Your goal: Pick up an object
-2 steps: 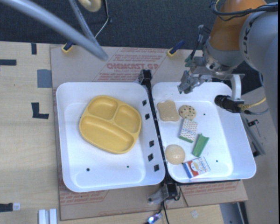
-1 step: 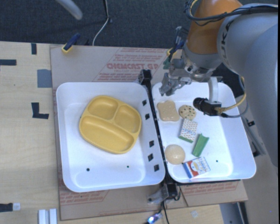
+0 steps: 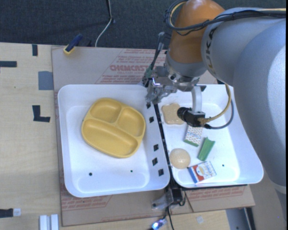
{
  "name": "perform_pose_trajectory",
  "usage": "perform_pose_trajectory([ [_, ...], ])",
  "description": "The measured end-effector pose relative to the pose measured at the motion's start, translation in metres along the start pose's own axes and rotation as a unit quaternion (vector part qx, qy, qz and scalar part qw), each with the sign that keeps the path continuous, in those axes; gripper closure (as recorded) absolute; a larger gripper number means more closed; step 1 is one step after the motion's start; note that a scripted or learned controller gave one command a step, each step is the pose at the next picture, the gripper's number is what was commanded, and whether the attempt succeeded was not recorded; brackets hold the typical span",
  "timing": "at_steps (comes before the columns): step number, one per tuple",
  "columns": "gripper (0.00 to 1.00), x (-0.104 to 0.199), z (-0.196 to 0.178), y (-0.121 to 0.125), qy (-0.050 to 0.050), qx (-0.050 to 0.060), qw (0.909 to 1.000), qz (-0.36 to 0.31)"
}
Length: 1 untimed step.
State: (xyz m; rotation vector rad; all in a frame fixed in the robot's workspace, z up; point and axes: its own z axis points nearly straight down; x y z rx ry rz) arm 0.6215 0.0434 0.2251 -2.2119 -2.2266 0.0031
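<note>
Camera view: my pincer (image 3: 156, 94) over far end of bin divider (image 3: 157, 137), beside toast slice (image 3: 171, 114); finger state, cannot tell.

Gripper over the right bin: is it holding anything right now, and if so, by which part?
Cannot be told. The gripper sits at the right white bin's far left corner, beside the tan toast-shaped piece; nothing visibly hangs from it.

A yellow divided plate (image 3: 114, 127) lies in the left bin (image 3: 69, 176). The right bin (image 3: 240, 164) holds a toast slice (image 3: 171, 113), a round bun (image 3: 179, 157), a green block (image 3: 206, 148), a patterned packet (image 3: 193, 135) and a red-blue-white card (image 3: 202, 171); the gripper (image 3: 156, 94) hangs over the divider
</note>
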Motion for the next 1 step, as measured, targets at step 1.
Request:
perform_pose_trajectory([
  [1, 1.00, 0.0453, 0.0032, -0.0033, 0.000, 0.000, 1.0000, 0.000],
])
